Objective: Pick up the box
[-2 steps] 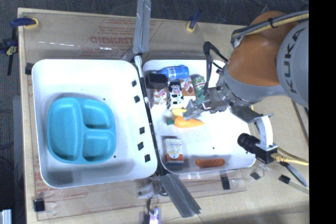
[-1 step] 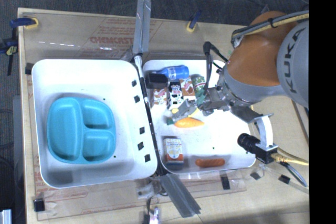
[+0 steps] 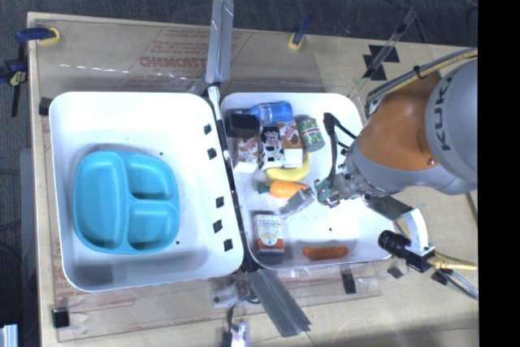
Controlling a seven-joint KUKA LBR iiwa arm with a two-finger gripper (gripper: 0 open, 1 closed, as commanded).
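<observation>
Lying flat, rectangular printed box (image 3: 269, 233), glossy white bin (image 3: 357, 240)

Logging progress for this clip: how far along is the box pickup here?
Done: the arm has reached into the right bin, and the tool sits low beside the carrot and banana. In hand: nothing visible between its fingers. Left: the box lies on the bin floor near the front wall, apart from the tool, so grasp and lift remain.

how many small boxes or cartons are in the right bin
3: two cartons side by side behind the banana, and one box near the front left. More may be hidden under the gripper.
</observation>
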